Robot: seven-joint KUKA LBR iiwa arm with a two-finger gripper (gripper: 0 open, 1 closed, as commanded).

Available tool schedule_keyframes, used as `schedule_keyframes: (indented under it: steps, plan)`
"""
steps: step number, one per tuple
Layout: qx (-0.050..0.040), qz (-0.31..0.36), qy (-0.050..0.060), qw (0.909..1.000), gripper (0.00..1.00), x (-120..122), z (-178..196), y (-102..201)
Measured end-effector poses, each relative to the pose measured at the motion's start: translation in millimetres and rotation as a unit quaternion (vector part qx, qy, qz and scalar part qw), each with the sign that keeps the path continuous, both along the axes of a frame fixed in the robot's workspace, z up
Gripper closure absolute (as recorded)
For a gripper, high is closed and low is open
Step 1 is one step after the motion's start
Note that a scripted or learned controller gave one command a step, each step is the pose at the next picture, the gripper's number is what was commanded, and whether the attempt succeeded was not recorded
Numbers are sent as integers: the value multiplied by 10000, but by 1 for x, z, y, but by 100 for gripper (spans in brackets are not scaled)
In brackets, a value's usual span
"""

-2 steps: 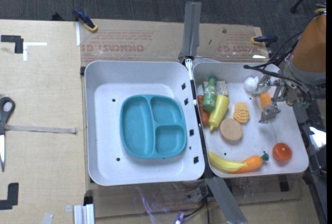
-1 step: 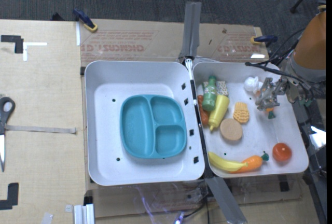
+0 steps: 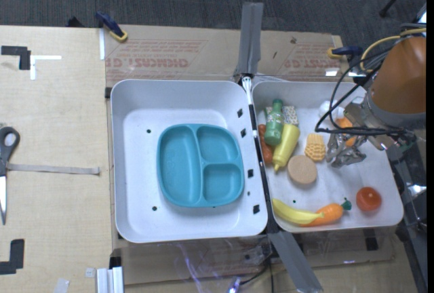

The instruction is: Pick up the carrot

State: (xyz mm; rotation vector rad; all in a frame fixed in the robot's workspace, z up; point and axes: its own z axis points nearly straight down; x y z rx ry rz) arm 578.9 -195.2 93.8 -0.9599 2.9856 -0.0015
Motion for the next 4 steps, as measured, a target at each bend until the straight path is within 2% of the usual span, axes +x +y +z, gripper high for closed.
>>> schedule_keyframes:
  steps: [1, 2, 3, 4]
  plan:
    - [3, -414, -8, 9991, 100, 9, 40, 45]
    - [4, -417, -6, 9991, 0, 8, 40, 45]
    - [0, 1056, -6, 9944, 0, 33, 0, 17]
    - [7, 1030, -39, 9947, 100, 34, 11, 17]
